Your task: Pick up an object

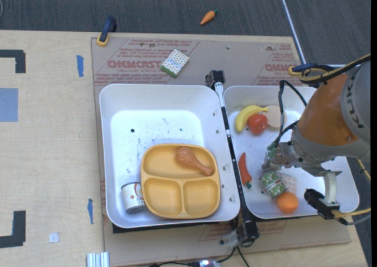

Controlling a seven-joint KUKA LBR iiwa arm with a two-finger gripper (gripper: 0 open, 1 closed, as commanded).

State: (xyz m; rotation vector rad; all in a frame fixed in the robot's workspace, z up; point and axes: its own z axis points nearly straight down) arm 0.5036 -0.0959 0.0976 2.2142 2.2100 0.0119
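I see the gripper [274, 161] low above the green packet [272, 183]; its grip state I cannot tell; the packet looks light, crinkly, slippery; I'd pinch across its middle.

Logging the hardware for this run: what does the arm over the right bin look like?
The arm is a rounded grey body with a broad orange band above the wrist and part of dark lettering on its grey shell. Black cables loop beside it, and a blue-and-yellow clip sits near its top. The gripper end is grey metal.
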